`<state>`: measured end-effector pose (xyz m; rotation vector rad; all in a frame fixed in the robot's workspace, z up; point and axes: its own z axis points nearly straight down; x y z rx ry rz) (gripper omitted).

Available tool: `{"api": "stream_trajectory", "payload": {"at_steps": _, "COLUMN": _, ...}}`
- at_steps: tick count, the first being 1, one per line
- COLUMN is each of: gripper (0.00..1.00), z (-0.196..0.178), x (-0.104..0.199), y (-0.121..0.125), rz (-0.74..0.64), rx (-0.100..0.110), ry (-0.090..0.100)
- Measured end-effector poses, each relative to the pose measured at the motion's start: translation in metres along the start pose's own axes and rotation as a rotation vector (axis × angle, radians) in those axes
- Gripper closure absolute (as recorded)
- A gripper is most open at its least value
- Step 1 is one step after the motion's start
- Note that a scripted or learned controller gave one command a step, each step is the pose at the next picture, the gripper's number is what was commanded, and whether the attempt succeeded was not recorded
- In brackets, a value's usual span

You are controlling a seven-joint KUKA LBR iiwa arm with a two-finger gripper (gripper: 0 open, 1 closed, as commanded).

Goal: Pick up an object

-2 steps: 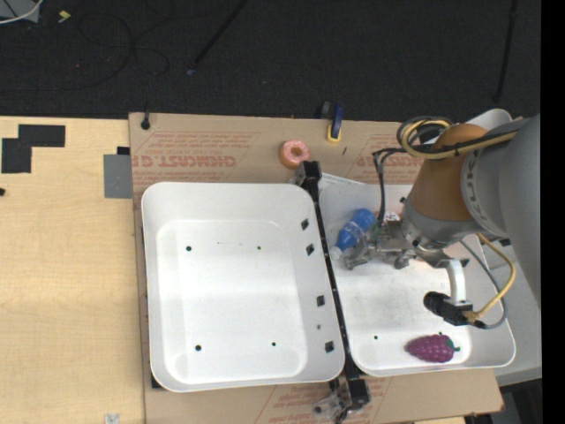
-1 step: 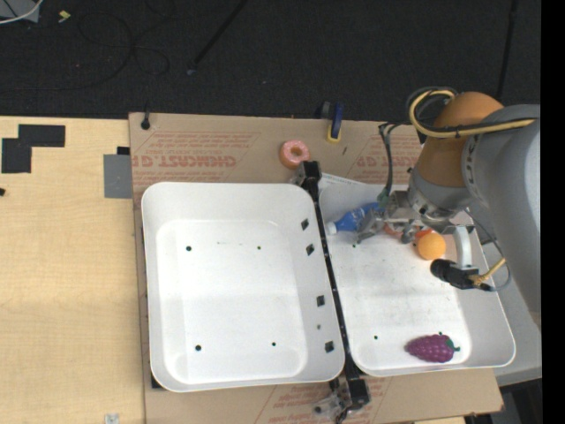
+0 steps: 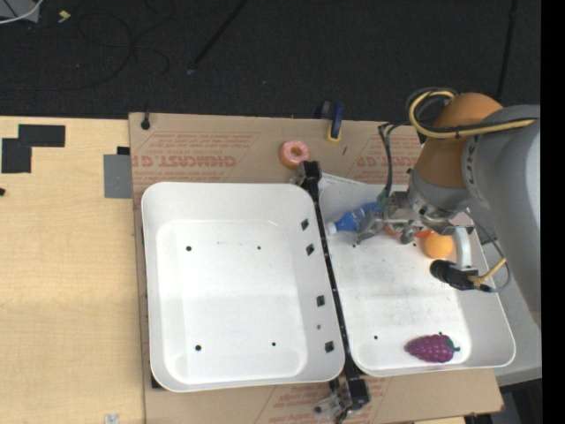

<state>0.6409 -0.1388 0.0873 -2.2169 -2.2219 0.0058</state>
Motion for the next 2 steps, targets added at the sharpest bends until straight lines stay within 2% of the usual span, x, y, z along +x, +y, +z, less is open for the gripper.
{"api": "stream_trajectory", "payload": {"at_steps": 1, "gripper": 0.0, "z": -0.034, "x": 0.0527, "y": 0.0026, "rz": -0.002, "rx": -0.006, "ry": 0.002}}
{"api": "stream_trajectory", "payload": {"at_steps": 2, "gripper": 1.0, "z": -0.0419, "x": 0.0506, "y": 0.0015, "rz": -0.003, "rx": -0.001, "ry": 0.001}}
